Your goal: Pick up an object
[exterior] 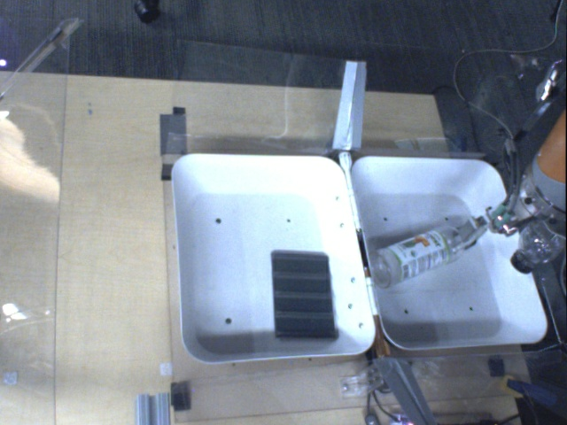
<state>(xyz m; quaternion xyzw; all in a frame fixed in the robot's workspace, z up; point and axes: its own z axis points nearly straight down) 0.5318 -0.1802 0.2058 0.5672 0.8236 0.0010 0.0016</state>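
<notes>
A clear plastic bottle (pixel 421 253) with a white and green label lies on its side in the right bin (pixel 443 312). Its base points at the divider and its neck points right. My gripper (pixel 498 220) is at the bin's right rim, right at the tip of the bottle's neck. Whether it touches or grips the neck is too small to tell. A black ribbed rectangular block (pixel 303 294) lies flat in the left bin (pixel 221 193), near its front right.
A grey metal bar (pixel 349 113) stands behind the seam between the bins. The arm and its cables (pixel 540 158) fill the right edge. A transparent panel (pixel 35 175) covers the bench at the left.
</notes>
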